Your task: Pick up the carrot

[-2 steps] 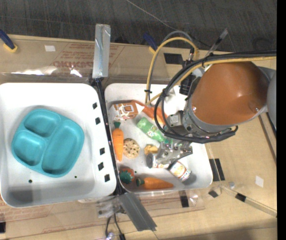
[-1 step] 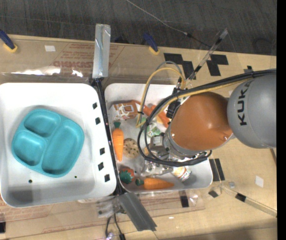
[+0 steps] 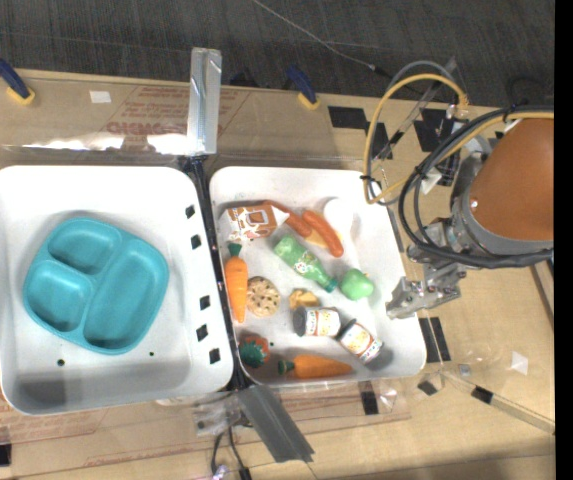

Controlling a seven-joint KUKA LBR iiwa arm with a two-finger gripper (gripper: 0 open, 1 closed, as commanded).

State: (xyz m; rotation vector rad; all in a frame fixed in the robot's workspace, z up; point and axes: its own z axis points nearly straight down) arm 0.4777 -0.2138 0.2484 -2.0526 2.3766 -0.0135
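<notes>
At frame left you see a teal tray in the left bin; the right bin holds several carrots, one upright near its left wall. The tool hangs off that bin's right rim, holding nothing; you cannot tell its gape. You are at the approach: next, move left and descend over a carrot.

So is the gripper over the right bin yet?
No, the gripper sits just outside the right bin's right edge, above the bench.
</notes>
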